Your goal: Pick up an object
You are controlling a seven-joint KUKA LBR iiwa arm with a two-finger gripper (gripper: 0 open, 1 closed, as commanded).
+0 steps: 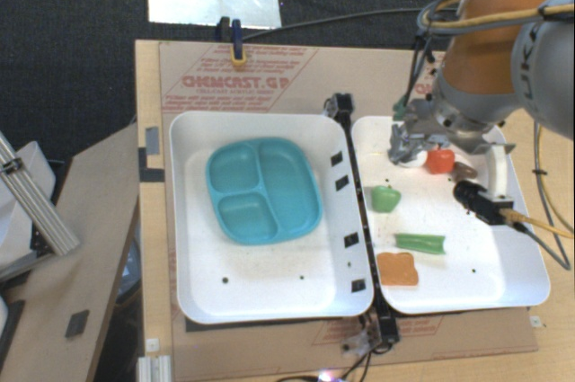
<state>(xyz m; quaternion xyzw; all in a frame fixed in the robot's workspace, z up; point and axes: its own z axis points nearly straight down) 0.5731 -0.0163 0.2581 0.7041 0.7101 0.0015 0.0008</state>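
My gripper (403, 148) hangs low over the far part of the right bin (521, 277). A small red object (439, 161) lies just to its right, close beside it. A round green object (384, 199) lies on the bin floor a little nearer than the gripper. Further toward the front are a long green object (420, 242) and a flat orange piece (397, 269). Nothing can be seen held in the gripper.
The left bin (193, 281) holds a blue divided plate (263, 190). A black-clipped divider (352, 191) separates the two bins. The arm's grey and orange body (494, 39) hangs over the right bin's far right corner.
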